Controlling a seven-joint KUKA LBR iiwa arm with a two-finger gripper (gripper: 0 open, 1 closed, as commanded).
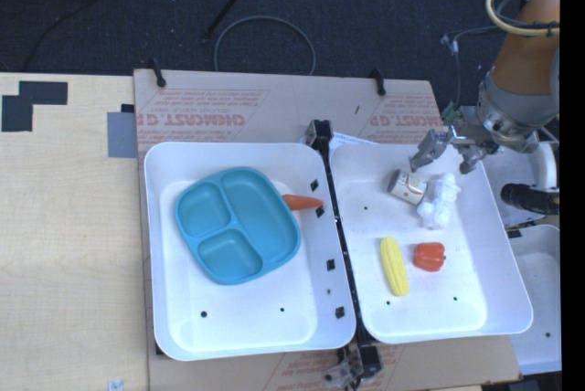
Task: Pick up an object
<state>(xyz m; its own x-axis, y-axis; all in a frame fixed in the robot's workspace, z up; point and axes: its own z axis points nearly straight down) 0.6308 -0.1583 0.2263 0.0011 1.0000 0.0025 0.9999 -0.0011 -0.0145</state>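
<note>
Your end effector (447,153) hangs over the far edge of the right bin (512,289), its two fingers spread apart with nothing between them. Just beneath and beside it sit the nearest candidates: a small cylinder-like object (408,186) lying tilted on its side, touching or almost touching a lumpy white object (440,200). Nearer the camera lie a yellow corn cob (394,265) and a red pepper-like piece (430,256), close together but apart. In the left bin (183,325) a blue divided plate (238,223) rests flat, with an orange carrot-like piece (302,202) at its edge. You would probably find all of these light. The cylinder looks stiff and possibly slick, so take it across its short width, at mid-length. The white lump looks soft and irregular, which risks a poor grip. The corn looks like the cleanest grasp: stiff, well clear of the walls, best pinched across its middle.
</note>
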